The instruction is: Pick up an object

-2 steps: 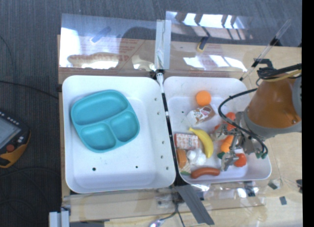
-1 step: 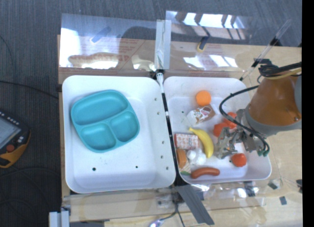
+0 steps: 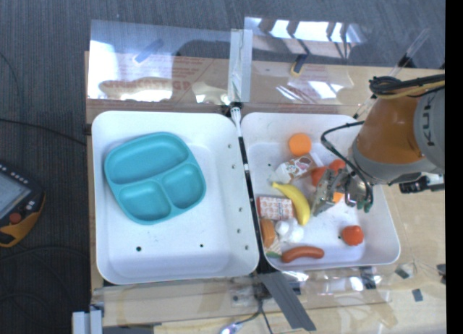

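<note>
The grey arm with its orange band (image 3: 387,134) reaches in from the right, its claw (image 3: 329,191) lowered into the right white bin (image 3: 380,249); whether the claw is apart or together I cannot tell. That bin holds one yellow banana (image 3: 295,201), one orange ball (image 3: 299,144), one red tomato (image 3: 352,235) and one red sausage (image 3: 302,254). One teal three-compartment tray (image 3: 153,176) lies in the left white bin (image 3: 130,253).

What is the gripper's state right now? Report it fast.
Gripper: low in the right white bin, beside the yellow banana; open or closed cannot be told.

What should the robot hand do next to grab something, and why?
Probably drop a little lower onto the banana. The end effector sits just right of it in the right bin, and nothing shows between its fingers.
</note>
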Tool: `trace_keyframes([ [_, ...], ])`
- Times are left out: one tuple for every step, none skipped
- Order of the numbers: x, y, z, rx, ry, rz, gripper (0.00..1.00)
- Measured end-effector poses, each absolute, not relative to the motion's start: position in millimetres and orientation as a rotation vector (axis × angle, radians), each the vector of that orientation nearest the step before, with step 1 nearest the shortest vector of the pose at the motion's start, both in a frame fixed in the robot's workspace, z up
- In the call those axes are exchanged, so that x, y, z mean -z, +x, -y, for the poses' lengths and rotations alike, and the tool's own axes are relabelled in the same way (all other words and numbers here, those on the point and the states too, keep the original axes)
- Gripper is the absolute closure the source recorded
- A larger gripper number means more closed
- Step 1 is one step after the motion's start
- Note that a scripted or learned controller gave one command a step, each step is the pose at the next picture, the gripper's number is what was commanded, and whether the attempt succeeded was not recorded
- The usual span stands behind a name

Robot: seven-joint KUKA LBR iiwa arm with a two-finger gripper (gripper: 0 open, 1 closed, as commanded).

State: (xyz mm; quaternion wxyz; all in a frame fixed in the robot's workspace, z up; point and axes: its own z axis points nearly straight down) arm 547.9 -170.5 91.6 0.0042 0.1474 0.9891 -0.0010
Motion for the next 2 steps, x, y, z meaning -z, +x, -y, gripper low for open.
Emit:
trace_keyframes([
  [-92.0,568.6,151.7,0.005,0.732,-3.039,1.0],
  [-238.2,538.7,82.8,0.002,0.803,-3.034,1.0],
])
